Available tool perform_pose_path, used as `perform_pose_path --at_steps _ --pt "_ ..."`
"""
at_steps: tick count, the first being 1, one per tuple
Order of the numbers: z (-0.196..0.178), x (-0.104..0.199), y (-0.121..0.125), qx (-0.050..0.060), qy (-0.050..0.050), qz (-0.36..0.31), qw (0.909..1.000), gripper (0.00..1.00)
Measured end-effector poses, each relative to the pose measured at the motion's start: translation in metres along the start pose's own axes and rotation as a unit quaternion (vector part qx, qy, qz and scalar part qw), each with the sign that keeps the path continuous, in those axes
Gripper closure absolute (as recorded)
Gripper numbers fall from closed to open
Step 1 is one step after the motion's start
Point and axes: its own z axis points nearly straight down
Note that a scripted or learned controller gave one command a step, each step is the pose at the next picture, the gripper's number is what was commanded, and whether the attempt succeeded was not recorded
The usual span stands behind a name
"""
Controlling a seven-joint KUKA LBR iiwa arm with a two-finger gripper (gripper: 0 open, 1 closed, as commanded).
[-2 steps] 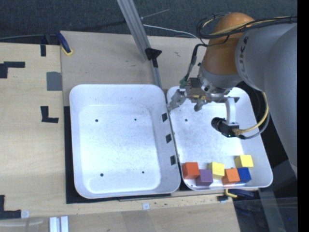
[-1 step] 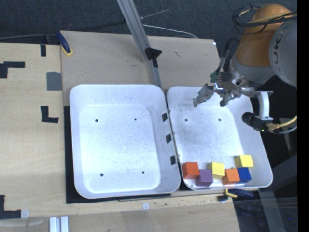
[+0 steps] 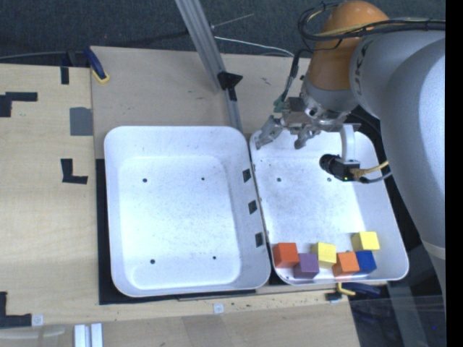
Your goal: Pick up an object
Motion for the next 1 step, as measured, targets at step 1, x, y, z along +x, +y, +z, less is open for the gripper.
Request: perform_pose_path --at_steps 1 --pt "-0.0270 -0.1182 0.0227 -0.002 -0.002 0.005 1.0000 0.00"
